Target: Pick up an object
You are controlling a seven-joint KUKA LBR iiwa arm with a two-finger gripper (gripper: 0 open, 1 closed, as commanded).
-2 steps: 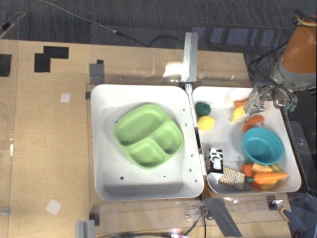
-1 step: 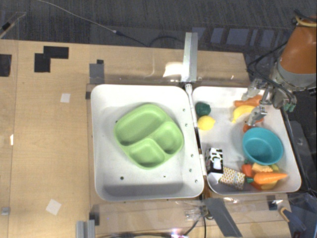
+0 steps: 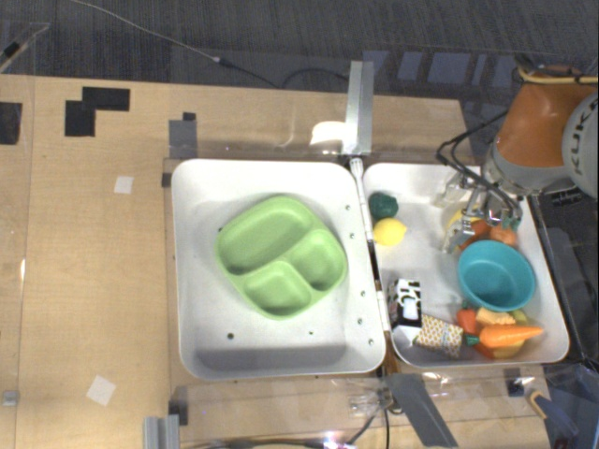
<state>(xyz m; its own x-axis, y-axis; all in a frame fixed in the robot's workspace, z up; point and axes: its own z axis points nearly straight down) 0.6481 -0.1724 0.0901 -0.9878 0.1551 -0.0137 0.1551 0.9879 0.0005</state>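
We are watching the gripper [image 3: 473, 215] hovering low in the right bin [image 3: 552, 330], just above the blue bowl [image 3: 495, 275]; jaws' opening unclear, cannot tell any hold. Orange toys [image 3: 501, 333] are crowding the bowl's near side, so we are expecting a glancing miss.

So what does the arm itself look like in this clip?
The arm is grey, with a rounded orange band above the wrist and dark lettering on its grey casing at the frame edge. Black cables loop beside it. The pincer is a small pale metallic part.
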